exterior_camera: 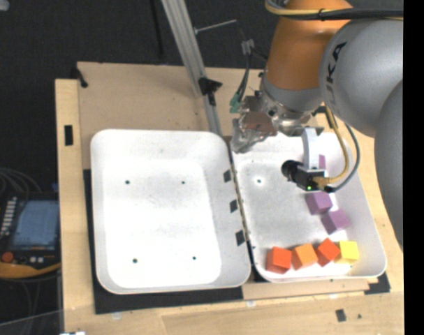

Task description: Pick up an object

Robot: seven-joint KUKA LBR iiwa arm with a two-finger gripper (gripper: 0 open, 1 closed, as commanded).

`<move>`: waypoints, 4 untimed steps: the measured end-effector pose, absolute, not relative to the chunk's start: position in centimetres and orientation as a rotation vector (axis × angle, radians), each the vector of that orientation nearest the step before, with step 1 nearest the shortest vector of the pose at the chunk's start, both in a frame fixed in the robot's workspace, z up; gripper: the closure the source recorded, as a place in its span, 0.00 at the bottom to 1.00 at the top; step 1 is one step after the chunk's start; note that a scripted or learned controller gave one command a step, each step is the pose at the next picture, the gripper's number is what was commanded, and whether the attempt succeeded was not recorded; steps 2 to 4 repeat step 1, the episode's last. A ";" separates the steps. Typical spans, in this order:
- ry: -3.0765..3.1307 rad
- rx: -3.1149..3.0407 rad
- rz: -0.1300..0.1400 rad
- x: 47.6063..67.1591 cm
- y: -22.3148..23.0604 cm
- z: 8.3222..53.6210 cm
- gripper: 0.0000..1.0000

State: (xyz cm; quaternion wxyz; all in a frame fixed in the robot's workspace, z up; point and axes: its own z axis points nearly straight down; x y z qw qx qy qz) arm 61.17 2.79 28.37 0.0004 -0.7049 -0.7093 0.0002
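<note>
The arm point(351, 54) is seen reaching in from the right, its orange band point(302, 33) held high above the far end of the right bin point(267, 187). The gripper point(250, 132) is poised over that bin's far left corner, close to the seam between the two bins. Whether anything is gripped cannot be told from here; the tip is small and blurred against the white.

Blocks are gathered along the right bin's right and near sides. A purple block point(319, 201) is found just below the small black unit with a green light point(300, 173) carried on the wrist, and a second purple block point(335, 220) lies just nearer, almost touching the first. Along the near wall a row is laid out: a red-orange block point(279, 259) at the left, an orange block point(304, 255) beside it, a red block point(328, 250) next, and a yellow block point(348, 250) at the right end. The row's blocks are set close together, touching or nearly so.

The left bin point(163, 208) is seen lying beside the right one on the bench point(128, 96).
</note>
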 end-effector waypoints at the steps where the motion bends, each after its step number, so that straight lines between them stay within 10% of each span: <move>1: -2.227 -2.212 0.004 61.0 7.9 25.1 1.00; 4: -2.227 -2.212 0.004 61.0 7.9 25.1 1.00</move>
